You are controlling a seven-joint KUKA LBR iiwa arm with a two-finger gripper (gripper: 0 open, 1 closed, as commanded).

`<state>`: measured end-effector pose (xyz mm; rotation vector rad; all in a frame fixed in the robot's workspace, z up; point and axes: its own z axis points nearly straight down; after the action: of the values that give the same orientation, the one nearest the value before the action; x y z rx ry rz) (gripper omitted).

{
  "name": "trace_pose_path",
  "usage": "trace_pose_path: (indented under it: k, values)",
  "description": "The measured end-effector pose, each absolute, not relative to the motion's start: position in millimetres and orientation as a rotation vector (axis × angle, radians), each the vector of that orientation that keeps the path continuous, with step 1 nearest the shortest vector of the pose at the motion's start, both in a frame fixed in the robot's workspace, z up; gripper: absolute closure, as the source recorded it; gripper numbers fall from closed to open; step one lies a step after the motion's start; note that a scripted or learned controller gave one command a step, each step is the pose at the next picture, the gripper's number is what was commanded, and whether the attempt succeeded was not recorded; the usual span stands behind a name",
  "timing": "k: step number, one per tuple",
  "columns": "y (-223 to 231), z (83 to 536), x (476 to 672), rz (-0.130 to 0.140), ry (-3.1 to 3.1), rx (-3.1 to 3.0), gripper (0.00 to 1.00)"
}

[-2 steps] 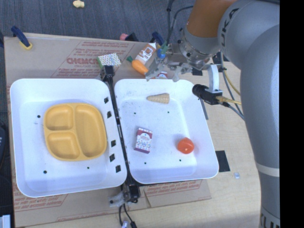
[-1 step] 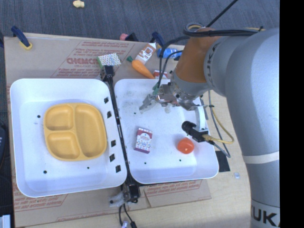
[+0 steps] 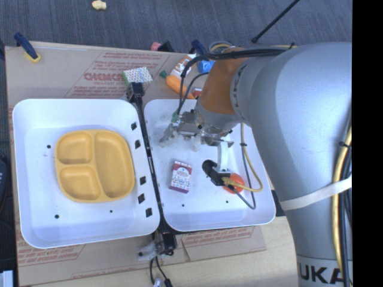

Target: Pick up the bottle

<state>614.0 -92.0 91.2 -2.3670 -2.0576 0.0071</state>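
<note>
An orange bottle (image 3: 178,76) with a white label lies on the cardboard just behind the right bin (image 3: 197,217), partly hidden by the arm. My gripper (image 3: 170,130) hangs low over the back left part of the right bin, pointing left, in front of the bottle and apart from it. I see nothing held in it. The arm's grey body with its orange band covers the bin's right side.
A small red box (image 3: 181,176) lies mid-bin, in front of the gripper. An orange-red bit (image 3: 236,182) shows by the wrist bracket. A yellow divided plate (image 3: 94,164) sits in the left bin (image 3: 36,220). A blue item (image 3: 204,66) lies beside the bottle.
</note>
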Motion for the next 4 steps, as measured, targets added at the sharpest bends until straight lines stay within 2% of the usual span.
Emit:
trace_pose_path:
  k: [1,2,3,4]
  values:
    - [-92.1,101.5,614.3,0.009,-2.061,-2.363,1.00]
    - [21.1,192.0,589.0,0.003,-2.074,-2.356,1.00]
    - [-24.0,265.1,550.8,0.003,-2.336,-2.100,1.00]
    - [2.5,206.0,504.1,0.006,-2.372,-2.053,1.00]
